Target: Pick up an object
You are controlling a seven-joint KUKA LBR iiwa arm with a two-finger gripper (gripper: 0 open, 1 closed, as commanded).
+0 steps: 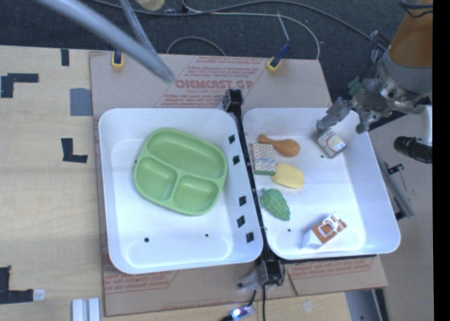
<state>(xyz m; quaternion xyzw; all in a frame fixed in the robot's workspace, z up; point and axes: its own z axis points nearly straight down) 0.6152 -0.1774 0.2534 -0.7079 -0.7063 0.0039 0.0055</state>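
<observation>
1. Gripper (330, 137) hangs at the right bin's (380, 200) two o'clock corner — fingers clamped on a small white carton (332, 144).
2. Drumstick (280, 146), yellow piece (289, 176), green piece (275, 204) lie near the divider.
3. Green tray (181, 171) — left bin (119, 193).

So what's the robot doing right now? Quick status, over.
Pincer low over right bin, far corner, a small white item at its tips; hold unconfirmed. Drumstick, yellow piece, green piece, small carton loose. Nothing blocking.

Grey arm (394, 84) with an orange band above the wrist, ending in a grey metal tool (330, 130)
</observation>
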